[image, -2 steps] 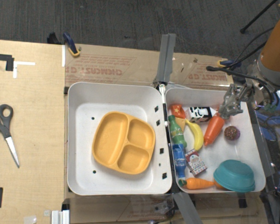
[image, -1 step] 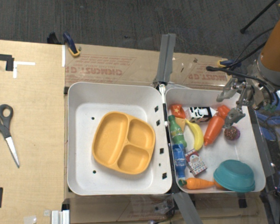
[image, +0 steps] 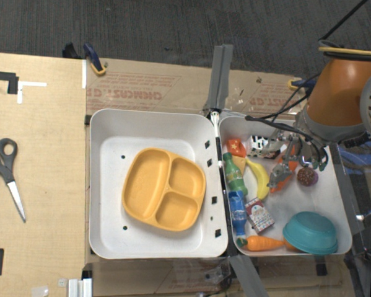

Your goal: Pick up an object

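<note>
Camera view: gripper (image: 288,164) hangs low in the right bin (image: 341,195) near the banana (image: 259,177); finger state unclear. Judged step: reaching; next, descend and close.

Dark grey carpet floor (image: 149,19) across top of frame. Light wooden bench (image: 35,168) at left; brown cardboard sheet (image: 151,90) upper centre. Even lighting.

Cut off by the right edge: the arm (image: 346,91), lettering on it truncated. Partly hidden under the arm: the right bin's (image: 341,202) far corner. Half covered by the teal bowl (image: 311,232): a carrot (image: 264,244). Too blurred to read: fingers near the bowl.
</note>
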`<action>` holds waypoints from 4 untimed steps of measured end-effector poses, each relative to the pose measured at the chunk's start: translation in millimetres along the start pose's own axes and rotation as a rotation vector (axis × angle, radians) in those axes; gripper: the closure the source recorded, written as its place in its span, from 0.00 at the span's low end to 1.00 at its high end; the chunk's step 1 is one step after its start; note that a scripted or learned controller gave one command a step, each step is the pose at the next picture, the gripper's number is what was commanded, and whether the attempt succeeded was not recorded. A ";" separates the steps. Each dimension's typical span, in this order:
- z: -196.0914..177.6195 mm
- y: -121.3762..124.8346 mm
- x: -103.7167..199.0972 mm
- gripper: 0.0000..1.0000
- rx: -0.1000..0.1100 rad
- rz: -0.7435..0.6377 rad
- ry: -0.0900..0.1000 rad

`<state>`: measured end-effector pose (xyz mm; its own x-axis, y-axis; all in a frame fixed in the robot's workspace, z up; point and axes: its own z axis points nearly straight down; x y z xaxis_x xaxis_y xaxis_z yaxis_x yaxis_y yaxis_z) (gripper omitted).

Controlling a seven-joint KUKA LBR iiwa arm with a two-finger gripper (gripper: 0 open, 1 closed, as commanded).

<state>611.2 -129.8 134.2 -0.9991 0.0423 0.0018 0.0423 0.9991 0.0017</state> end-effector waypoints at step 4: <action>37.9 30.7 -8.4 1.00 0.003 0.277 0.000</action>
